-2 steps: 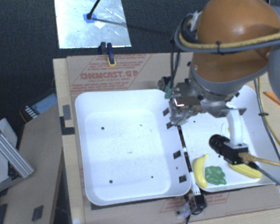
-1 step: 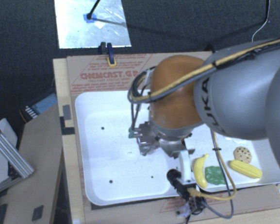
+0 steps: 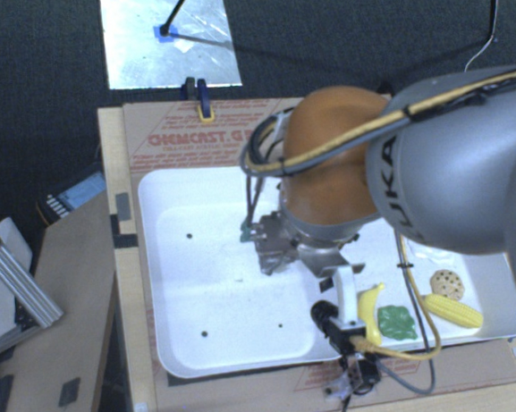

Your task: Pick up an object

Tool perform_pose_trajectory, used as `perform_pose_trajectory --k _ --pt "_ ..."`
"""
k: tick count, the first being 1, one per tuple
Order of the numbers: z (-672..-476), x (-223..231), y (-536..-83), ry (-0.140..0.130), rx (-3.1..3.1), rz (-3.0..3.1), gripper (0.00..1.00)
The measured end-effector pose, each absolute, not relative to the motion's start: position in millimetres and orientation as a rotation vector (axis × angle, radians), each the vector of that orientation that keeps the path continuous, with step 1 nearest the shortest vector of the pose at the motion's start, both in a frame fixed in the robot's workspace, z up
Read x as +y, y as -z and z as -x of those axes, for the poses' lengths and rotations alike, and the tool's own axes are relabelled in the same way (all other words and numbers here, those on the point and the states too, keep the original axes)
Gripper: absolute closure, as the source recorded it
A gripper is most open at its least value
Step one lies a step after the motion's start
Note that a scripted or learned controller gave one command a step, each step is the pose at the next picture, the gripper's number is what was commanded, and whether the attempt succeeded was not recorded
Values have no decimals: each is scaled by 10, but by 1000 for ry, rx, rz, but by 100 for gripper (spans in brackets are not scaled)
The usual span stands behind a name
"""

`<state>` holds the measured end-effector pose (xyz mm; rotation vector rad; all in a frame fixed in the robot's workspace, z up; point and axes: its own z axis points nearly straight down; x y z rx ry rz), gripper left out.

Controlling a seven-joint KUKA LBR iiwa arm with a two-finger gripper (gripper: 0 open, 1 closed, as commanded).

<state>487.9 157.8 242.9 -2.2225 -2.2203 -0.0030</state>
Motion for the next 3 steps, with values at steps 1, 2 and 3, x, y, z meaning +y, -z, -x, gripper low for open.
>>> perform_pose_trajectory --k 1,2,3 --pt "-4878 1577 -2426 2 -2220 2223 0" --pt "-4864 2402 -3099 15 -2236 2208 0" --pt "-4845 2334 -2002 -16 -2219 2218 0"
